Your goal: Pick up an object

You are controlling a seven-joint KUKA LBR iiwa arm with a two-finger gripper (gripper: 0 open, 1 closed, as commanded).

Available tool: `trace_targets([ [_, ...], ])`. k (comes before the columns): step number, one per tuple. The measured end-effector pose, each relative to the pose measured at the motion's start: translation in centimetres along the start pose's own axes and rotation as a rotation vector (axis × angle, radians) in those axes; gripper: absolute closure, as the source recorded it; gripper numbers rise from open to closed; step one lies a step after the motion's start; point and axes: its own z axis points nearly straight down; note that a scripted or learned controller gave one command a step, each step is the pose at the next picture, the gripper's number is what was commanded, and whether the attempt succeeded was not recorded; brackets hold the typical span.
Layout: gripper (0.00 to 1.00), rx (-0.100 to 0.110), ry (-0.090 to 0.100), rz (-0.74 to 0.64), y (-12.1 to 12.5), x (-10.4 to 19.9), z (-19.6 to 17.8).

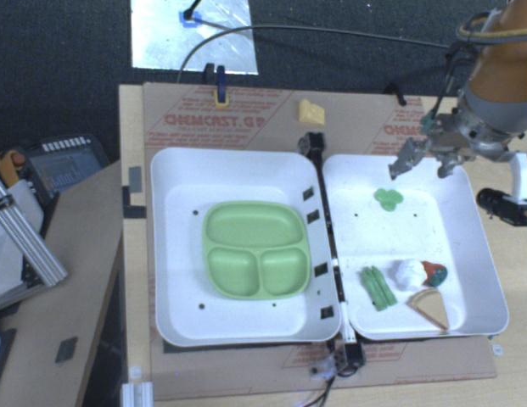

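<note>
- Near front edge of the right bin [492, 312]: one tan wedge [428, 308], flat and stiff-looking, probably light; its thin edges suit a pinch across the width.
- Just behind it: one white lump [407, 273] touching one red-and-green piece [434, 271]; both small, likely light, rounded and prone to slip.
- Beside them: one green bundle of stalks [378, 287], best gripped across its middle.
- Toward the far edge: one green floret [387, 197], alone, the easiest target.
- Left bin [174, 227]: one green divided tray [254, 249].
- Gripper [424, 164] hovers spread apart over the right bin's far edge, grasping nothing.
</note>
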Motion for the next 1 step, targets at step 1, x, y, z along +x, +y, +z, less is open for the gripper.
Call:
trace_targets([
  [1,0.00,-0.010,-0.001,-0.002,0.17,0.01,-0.56],
])
